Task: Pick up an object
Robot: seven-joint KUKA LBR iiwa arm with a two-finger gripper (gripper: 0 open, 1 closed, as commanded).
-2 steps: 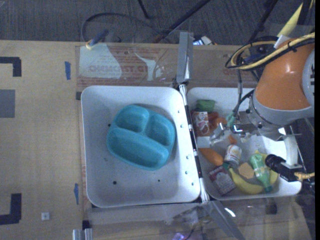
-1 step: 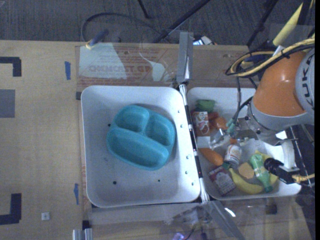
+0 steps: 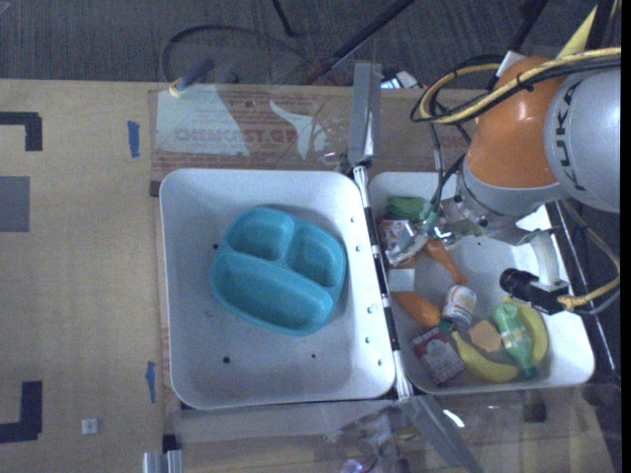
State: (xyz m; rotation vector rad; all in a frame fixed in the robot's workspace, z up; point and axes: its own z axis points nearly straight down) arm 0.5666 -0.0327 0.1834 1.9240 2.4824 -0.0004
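"KUKA" read on the grey arm (partly cut off), which leaned over the right white bin; tool low among items, grip state unclear.

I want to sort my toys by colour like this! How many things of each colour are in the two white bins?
Blue: 1, the divided plate
Green: 2, a bottle and a small item
Orange: 2, carrot shapes
Yellow: 1, the banana
White: 1, a small bottle
Red: 1, a packet
Total: 8 that I can make out
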